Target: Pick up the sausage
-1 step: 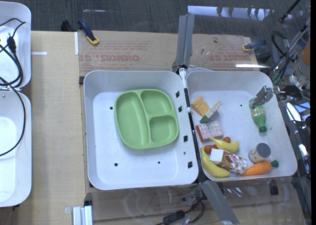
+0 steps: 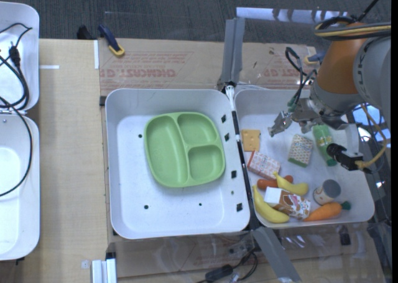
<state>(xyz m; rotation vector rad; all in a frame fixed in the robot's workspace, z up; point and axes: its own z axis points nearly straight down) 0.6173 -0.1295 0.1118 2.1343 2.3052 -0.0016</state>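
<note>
The arm (image 2: 357, 67) reached in from the right over the far part of the right bin (image 2: 367, 210), its orange band plain above the wrist. The gripper (image 2: 281, 124) hung low over the bin's far left area, above bare white floor, with its two metal fingers (image 2: 277, 127) slightly apart and nothing between them.

The sausage (image 2: 268, 184) (a short reddish-orange piece) lay in the near left part of the right bin, partly covered by a small banana (image 2: 292, 186) resting across it. It was well apart from the gripper, on the near side of it. Just beyond the sausage sat a pink-and-white box (image 2: 263, 164), and farther still a square cracker (image 2: 250, 140) near the bin's left wall.

A larger banana (image 2: 267, 208) curved along the near left corner, touching a white block (image 2: 273, 195) and a brown printed packet (image 2: 294, 204). A carrot (image 2: 326, 211) lay at the near edge, with a small grey-lidded jar (image 2: 326, 191) just beyond it. A speckled box (image 2: 301, 150) stood tilted near the middle, and a green bottle (image 2: 323, 142) lay under the arm's wrist.

The left bin (image 2: 124, 207) held a green divided plate (image 2: 185, 148), flat on the bin floor around its centre.
</note>
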